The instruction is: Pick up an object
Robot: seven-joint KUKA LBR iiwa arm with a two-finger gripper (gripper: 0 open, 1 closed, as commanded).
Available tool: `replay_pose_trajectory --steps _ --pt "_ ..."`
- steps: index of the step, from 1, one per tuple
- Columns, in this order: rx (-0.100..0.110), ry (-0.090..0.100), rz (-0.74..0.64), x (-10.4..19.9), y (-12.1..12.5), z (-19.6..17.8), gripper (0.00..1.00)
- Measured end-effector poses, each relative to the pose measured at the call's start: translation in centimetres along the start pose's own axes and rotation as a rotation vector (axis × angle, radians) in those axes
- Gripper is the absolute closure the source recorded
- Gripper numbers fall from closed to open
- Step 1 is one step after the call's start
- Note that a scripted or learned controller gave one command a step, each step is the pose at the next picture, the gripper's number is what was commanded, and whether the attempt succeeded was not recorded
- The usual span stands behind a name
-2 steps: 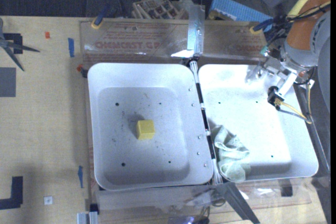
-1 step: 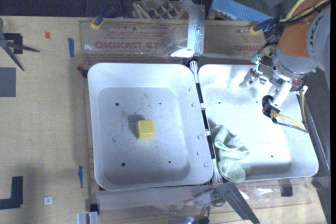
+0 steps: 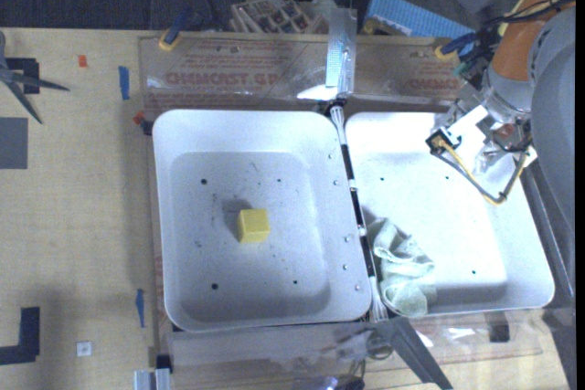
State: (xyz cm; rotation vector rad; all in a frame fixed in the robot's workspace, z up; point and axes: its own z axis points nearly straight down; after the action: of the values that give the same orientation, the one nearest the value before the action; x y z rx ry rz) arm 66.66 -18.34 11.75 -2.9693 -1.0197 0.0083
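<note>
**Arm above the right bin, yellow block lying in the left bin**

Nearest to the camera, at the front left corner of the shallow white right bin (image 3: 512, 274), lies a crumpled pale green and white cloth (image 3: 400, 268). It rests against the wall that this bin shares with its neighbour.

A little further back, a small yellow cube-shaped block (image 3: 253, 225) sits near the middle of the shallow white left bin (image 3: 178, 151). It lies flat on the speckled floor of the bin, alone, and well apart from the arm.

Further away, over the back right part of the right bin, hangs the gripper (image 3: 466, 142) of the grey arm with the orange band (image 3: 526, 36). It is wrapped with cables and a white plate, so I cannot tell how the fingers stand. Nothing is seen in its grasp.

Behind both bins, on the wooden worktop (image 3: 73, 196), stands a clear plastic sheet with red lettering (image 3: 238, 73).
</note>
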Motion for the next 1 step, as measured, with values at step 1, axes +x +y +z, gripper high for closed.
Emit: replay_pose_trajectory --steps 1 --pt "-0.001 0.001 -0.004 0.23 -0.05 -1.07 1.00"
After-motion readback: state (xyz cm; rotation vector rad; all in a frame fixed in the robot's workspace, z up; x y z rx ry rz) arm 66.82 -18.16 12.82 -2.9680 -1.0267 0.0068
